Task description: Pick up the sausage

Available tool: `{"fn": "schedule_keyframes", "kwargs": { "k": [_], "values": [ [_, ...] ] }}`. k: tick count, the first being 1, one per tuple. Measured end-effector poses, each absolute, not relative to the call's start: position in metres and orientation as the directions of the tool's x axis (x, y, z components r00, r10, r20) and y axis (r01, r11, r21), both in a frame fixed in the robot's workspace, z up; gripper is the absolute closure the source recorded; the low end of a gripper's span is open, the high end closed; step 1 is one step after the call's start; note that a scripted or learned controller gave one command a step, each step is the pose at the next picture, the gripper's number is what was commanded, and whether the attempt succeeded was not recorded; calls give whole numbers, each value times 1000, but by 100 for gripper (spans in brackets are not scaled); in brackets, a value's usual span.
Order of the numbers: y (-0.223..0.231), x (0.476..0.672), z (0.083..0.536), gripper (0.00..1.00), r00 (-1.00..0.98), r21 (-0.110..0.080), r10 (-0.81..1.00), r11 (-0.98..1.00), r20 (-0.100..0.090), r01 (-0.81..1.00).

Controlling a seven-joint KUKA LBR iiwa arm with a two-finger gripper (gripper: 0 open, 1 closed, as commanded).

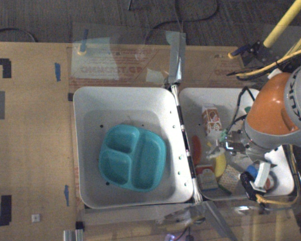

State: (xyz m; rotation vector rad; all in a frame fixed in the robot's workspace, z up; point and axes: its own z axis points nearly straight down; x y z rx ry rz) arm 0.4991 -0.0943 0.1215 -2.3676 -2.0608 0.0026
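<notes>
Sausage [195, 148] lies along the right bin's [286, 187] nine-o'clock wall, long axis twelve-to-six, at nine o'clock from the gripper [226, 145]; whether the gripper is spread cannot be told.

I count two white bins: one at centre frame [85, 134], one at right [188, 97]. The centre bin holds one teal divided plate [133, 157] with three compartments. In the right bin I count one red sausage [196, 149], one small carton [211, 120], one yellow banana [220, 163]; other items there are too cluttered to count.
</notes>
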Motion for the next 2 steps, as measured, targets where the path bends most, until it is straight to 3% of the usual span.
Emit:
{"fn": "schedule_keyframes", "kwargs": {
  "k": [1,2],
  "values": [
    [-61,502,183,0,193,-2,981,-193,0,981],
    [-116,601,123,0,581,8,814,-581,4,814]
  ]
}}
